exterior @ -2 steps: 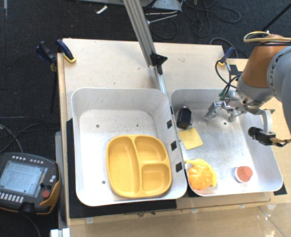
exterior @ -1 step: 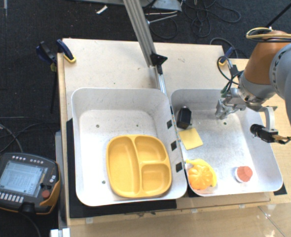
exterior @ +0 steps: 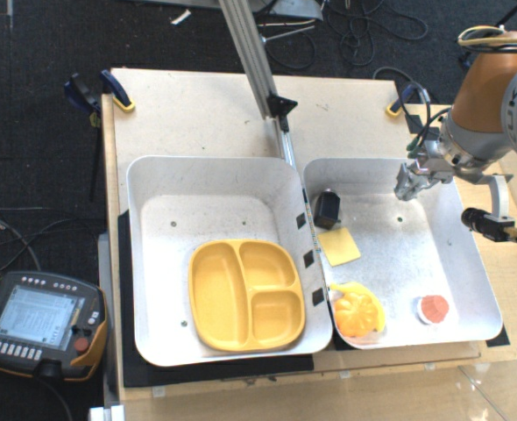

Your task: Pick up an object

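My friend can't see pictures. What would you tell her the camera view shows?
A grey and orange robot arm reaches in from the right, its gripper hanging over the far end of the right bin. That bin holds a black block, a yellow card, an orange-yellow toy and a small red piece. The left bin holds a yellow divided plate.

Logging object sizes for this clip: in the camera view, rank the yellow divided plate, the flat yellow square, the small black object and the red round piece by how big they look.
Largest to smallest:
1. yellow divided plate, by far
2. flat yellow square
3. small black object and red round piece: these look about alike, so I won't rank them.
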### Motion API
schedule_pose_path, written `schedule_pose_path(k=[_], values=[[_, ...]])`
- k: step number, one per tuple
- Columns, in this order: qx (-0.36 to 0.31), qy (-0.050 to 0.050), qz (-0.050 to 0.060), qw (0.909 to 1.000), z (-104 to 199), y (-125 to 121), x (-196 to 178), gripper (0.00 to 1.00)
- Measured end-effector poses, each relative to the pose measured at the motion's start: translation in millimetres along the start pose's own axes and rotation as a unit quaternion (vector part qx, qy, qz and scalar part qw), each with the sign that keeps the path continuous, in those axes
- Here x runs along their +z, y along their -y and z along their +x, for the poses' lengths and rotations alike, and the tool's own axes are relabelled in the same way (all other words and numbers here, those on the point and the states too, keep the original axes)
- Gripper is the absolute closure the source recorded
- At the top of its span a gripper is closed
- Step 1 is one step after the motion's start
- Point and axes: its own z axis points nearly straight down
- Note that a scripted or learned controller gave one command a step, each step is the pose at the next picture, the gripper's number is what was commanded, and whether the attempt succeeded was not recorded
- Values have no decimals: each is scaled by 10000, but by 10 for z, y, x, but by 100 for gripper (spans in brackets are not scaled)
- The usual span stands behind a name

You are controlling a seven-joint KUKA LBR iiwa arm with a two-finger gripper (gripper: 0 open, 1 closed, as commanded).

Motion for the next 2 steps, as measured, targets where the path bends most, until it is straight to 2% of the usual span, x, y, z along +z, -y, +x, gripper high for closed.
schedule_pose_path(k=[2], values=[[-12,4,-9,10000,-99,-67,-1095,100]])
